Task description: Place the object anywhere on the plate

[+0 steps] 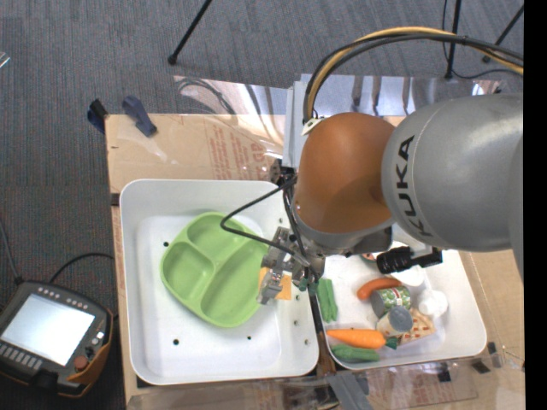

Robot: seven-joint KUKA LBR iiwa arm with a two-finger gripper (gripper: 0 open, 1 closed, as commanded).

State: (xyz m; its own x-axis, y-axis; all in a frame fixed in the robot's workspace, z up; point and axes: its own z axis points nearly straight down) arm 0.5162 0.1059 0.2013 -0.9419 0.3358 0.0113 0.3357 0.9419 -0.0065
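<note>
Camera view: gripper (275, 278) at right rim of green plate (209, 267), closed on orange piece (268, 285); release onto plate left.

A carrot (359, 337), green beans (327, 298) and other toy foods crowd the right bin (466, 314); a teach pendant (51, 336) lies near left.

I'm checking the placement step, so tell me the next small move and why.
Probably ease the gripper a little further left over the green plate before releasing. A small orange-yellow object sits at the gripper right on the plate's right rim, so dropping here might land it on the white bin floor.
</note>
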